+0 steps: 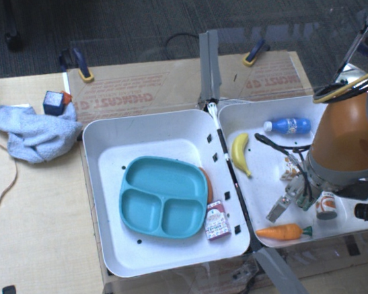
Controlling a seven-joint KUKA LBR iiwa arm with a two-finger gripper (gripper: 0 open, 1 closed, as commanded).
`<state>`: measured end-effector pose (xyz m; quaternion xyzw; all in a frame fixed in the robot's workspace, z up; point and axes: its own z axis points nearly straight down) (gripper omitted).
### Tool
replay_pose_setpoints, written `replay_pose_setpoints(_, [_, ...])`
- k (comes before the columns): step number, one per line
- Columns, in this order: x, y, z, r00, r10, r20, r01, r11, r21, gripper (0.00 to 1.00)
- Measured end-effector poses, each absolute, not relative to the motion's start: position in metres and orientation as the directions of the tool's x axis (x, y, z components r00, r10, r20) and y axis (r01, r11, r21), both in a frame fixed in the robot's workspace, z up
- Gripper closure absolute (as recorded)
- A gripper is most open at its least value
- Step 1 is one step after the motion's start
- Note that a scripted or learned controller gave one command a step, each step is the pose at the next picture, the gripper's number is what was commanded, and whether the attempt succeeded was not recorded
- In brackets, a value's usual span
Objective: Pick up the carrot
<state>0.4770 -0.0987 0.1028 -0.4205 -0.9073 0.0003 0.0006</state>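
1. The carrot [281, 233] lies flat at the six o'clock edge of the right bin [251, 123], green stub pointing toward three o'clock, not yet lifted.
2. The end effector [285, 204] hangs just at twelve o'clock of the carrot, apart from it; its fingers look spread, with nothing between them.
3. A banana [240, 154] sits at eleven o'clock of the end effector, a blue bottle [288, 125] at twelve, and a small can [326, 205] at three.
4. The left bin [103, 139] holds a teal divided plate [163, 197] and a small carton [216, 221].
5. By my reading nothing is done: descent, closing and lifting remain.
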Motion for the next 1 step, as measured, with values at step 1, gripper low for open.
replay_pose_setpoints(1, [0.4769, -0.0977, 0.0914, -0.515, 0.857, 0.001, 0.857, 0.515, -0.001, 0.00])
